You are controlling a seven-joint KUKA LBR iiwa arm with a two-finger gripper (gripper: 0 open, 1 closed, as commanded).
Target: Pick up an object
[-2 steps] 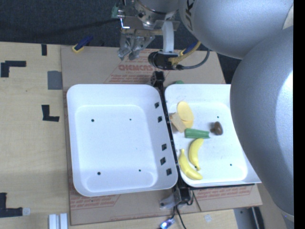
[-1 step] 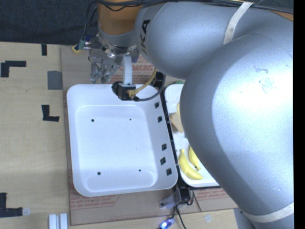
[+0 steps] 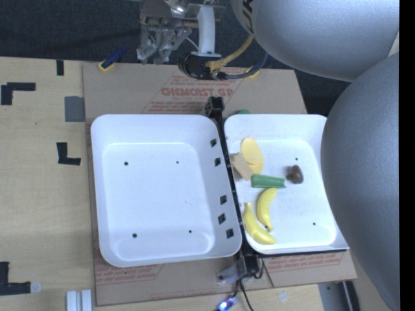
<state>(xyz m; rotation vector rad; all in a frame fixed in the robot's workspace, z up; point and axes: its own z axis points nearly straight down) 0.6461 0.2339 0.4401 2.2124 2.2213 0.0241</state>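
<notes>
Not started: gripper point(image 3: 157, 52) parked beyond the bins, jaw state unreadable, nothing held, bananas point(image 3: 259, 216) and rest untouched in right bin point(image 3: 316, 235).

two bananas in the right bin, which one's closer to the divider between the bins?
The lower banana, lying along the right bin's left wall near the front corner. The other banana sits up and right of it, just below the green piece.
</notes>
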